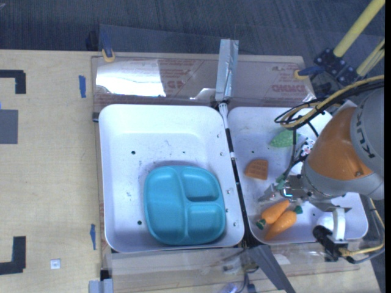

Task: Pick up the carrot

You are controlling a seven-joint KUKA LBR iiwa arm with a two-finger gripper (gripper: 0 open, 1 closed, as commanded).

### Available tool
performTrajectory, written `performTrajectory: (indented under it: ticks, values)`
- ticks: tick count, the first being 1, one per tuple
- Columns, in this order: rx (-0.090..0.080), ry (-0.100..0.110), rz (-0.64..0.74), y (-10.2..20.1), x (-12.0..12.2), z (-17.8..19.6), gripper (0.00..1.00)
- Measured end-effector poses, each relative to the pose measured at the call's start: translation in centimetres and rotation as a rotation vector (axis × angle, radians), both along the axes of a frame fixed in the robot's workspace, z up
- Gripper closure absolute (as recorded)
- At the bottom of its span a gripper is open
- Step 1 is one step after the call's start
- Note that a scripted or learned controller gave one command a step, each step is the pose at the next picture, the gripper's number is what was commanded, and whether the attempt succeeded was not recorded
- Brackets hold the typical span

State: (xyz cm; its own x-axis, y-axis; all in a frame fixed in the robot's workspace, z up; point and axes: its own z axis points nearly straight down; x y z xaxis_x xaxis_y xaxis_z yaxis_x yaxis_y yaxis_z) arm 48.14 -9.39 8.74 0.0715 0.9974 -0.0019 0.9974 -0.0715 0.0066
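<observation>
- Writing: red print on the clear panel (pixel 183 78) behind the bins, too blurred and mirrored to read. White letters on the grey arm (pixel 366 133) at the frame's right edge, cut off — not legible.
- Carrot (pixel 276 212) lies in the right bin (pixel 250 133), near its front wall. Long axis slants from lower left to upper right. A second orange carrot-like piece (pixel 282 223) lies just beside it, parallel, green at its upper right end.
- Gripper (pixel 282 191) sits just above the carrot; fingers — cannot tell whether open or closed.
- Room: tan block (pixel 257 169) and green item (pixel 283 139) lie further back (apart from the carrot). Left bin (pixel 122 133) holds a blue divided plate (pixel 183 213).
</observation>
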Motion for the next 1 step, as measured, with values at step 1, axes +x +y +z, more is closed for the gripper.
performTrajectory:
  ticks: [1]
  values:
    - [-0.001,-0.005,0.0,0.0,0.15,1.13,1.0]
